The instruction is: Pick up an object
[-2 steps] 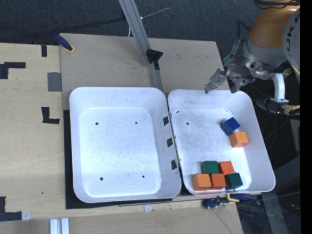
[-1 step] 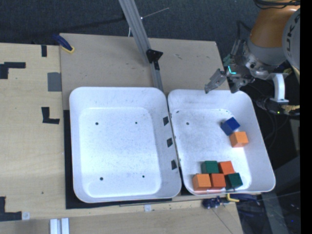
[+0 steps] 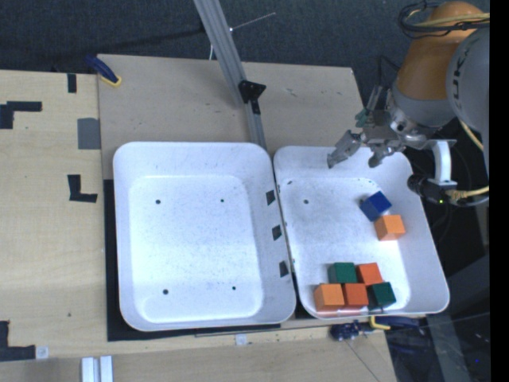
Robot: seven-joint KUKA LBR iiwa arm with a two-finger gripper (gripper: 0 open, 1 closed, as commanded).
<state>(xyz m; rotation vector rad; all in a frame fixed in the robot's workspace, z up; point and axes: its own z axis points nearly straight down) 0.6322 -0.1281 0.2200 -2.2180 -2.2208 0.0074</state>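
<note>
The gripper hangs over the far edge of the right bin, its metal fingers spread with nothing between them. In this smooth white bin lie matte cubes: a blue block touching an orange block, and a cluster of blocks, orange and green, near the front rim.

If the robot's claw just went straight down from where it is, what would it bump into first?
Probably the bare white floor at the far end of the right bin. The gripper hangs open above that end. The blue block lies nearer the camera, likely off its line, though depth is hard to judge.
</note>
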